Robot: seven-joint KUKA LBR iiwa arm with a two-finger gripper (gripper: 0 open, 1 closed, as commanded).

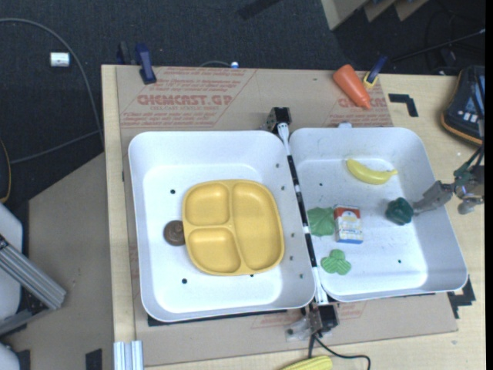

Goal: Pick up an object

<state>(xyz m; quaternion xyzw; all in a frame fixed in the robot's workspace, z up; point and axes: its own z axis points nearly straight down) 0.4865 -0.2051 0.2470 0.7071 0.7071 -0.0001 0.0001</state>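
The right bin (431, 272) holds a yellow banana (370, 171), a red and white small box (349, 224), a light green flat piece (320, 221), a small green leafy piece (336, 263) and a dark green lump (399, 210). My gripper (425, 201) comes in over the right bin's right rim, low, with its tip just right of the dark green lump. I see nothing held in it. The left bin (154, 168) holds a yellow divided plate (231, 227) with a brown round piece (174, 232) at its left edge.
An orange carrot toy (353, 87) lies on the bench behind the right bin. A blue clamp (144, 64) sits at the bench's back left corner. A black divider with clips (293, 177) runs between the bins. A dark device (468, 106) sits at far right.
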